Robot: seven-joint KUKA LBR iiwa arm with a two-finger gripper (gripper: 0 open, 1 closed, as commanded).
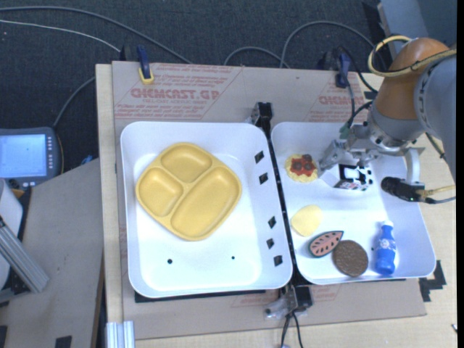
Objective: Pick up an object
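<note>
My gripper [353, 175] hangs over the upper middle of the right bin [406, 267], reaching in from the right under the orange-banded wrist. Just left of it lies a small pizza-like toy [302, 167] with red topping. Below that rests a pale yellow round piece [307, 220]. Near the bin's front lie a watermelon slice [325, 243], a brown round cookie [351, 258] and a blue bottle [385, 249]. Nothing is visibly held between the fingers.
The left bin [145, 267] holds a yellow three-compartment plate [189, 191]. A black divider with clips [270, 194] runs between the bins. Cables [420, 191] trail by the right bin's right rim. A small screen [27, 154] sits at the far left.
</note>
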